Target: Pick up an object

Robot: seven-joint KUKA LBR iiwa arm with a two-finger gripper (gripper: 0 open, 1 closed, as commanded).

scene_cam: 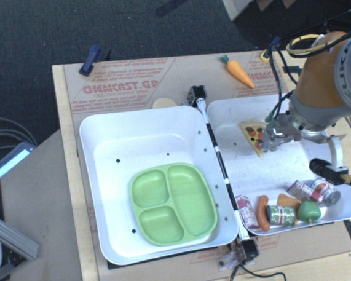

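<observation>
Left bin (pixel 105 174): green three-compartment plastic tray (pixel 172 204). Right bin (pixel 234 109): flat toy pizza slice (pixel 253 135), just beside the two-finger gripper (pixel 272 135); finger state cannot be told. Risk: the thin slice lies flat and may slip a pinch.

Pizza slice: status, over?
Gripper low in right bin, at pizza slice. Grasp unconfirmed. Slice flat on bin floor. Other toys clustered at near edge, clear.
</observation>
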